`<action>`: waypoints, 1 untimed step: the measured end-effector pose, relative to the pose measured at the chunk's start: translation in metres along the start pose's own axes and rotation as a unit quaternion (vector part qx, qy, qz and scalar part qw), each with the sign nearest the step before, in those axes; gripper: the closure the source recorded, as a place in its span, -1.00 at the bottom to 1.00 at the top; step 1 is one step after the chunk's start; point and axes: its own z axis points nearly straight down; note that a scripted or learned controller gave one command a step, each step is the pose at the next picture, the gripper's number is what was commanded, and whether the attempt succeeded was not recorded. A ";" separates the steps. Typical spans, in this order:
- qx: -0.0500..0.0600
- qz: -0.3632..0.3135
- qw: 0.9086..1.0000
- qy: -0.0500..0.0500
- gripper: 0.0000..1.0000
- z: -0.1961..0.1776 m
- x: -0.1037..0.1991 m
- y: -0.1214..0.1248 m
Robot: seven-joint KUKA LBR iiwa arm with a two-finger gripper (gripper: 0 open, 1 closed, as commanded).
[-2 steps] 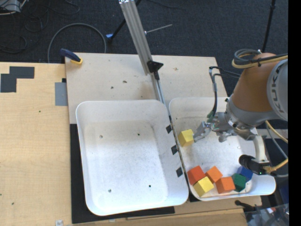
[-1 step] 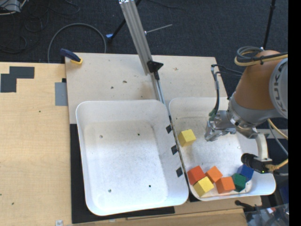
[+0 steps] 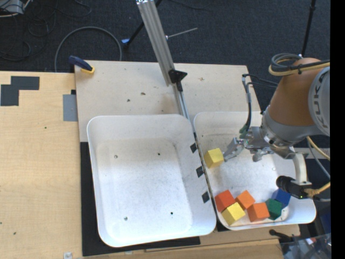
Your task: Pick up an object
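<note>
A yellow cube (image 3: pixel 214 157) sits alone in the right bin (image 3: pixel 223 121), close to its left wall. My gripper (image 3: pixel 233 150) is just to the right of this cube and reaches toward it at a slant. Whether it touches the cube I cannot tell. Along the bin's front edge lies a cluster: a red cube (image 3: pixel 224 199), an orange cube (image 3: pixel 246 198), a second yellow cube (image 3: pixel 234 213), another orange cube (image 3: pixel 258 211), a green cube (image 3: pixel 275 209) and a blue cube (image 3: pixel 282 197). The arm's orange band (image 3: pixel 294 99) looms over the bin's right side.
The left bin (image 3: pixel 92 131) lies beside the right one, and they share a divider with black clips (image 3: pixel 198 171). A slanted metal post (image 3: pixel 159 39) rises behind the bins. A blue and yellow clamp (image 3: pixel 81 64) lies at the board's back left corner.
</note>
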 end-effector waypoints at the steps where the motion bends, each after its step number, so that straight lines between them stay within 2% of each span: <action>1: -0.002 -0.006 1.000 0.000 -1.00 0.009 0.032 0.056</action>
